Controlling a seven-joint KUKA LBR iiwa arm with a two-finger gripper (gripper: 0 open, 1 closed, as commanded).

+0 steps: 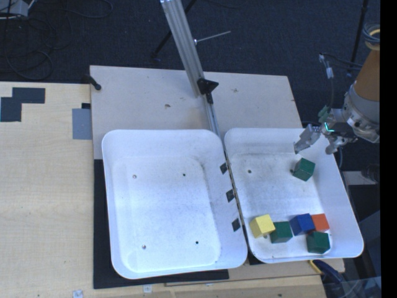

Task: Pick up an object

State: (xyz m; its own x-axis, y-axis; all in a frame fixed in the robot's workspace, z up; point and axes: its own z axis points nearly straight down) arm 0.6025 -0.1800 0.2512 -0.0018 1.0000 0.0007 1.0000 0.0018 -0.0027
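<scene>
Nothing is lifted yet: the tool [321,139] hangs spread and holding nothing just above the lone green cube [304,169] in the right bin [347,194]; grasping remains.

Pale wooden bench top [43,185] with a lighter beige board [149,101] laid on it. Two shallow white plastic bins sit side by side, rims touching: left bin [118,160], right bin [267,138]. A black mat [99,228] shows under the left bin's edge.
</scene>
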